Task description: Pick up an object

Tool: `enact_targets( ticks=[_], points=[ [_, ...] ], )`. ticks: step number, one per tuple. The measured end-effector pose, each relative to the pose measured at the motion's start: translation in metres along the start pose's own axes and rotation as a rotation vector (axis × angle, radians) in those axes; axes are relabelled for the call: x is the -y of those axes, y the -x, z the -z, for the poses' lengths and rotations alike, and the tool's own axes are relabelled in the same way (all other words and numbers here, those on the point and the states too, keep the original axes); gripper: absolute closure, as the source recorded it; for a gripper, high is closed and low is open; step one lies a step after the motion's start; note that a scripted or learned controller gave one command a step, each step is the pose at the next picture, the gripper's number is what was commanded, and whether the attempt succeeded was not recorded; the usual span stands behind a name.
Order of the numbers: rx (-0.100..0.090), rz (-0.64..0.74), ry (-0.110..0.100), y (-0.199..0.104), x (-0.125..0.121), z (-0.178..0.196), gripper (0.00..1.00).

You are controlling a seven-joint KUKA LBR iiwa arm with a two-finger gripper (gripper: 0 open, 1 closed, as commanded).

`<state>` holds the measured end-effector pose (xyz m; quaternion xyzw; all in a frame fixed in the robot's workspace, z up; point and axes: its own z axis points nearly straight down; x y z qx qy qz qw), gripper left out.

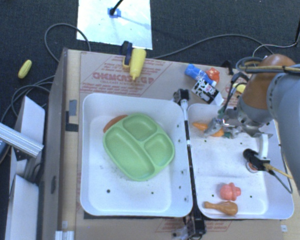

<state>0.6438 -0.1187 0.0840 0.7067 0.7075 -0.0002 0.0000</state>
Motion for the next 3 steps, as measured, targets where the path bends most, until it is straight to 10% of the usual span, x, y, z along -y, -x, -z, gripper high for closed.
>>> enact_targets(
  ticks=[2, 3],
  points=[
    [0.006, 0.001, -0.016, -0.013, -0.021, 0.000, 0.00],
    [0.006, 0.007, -0.017, -0.013, -0.022, 0.013, 1.00]
  ],
)
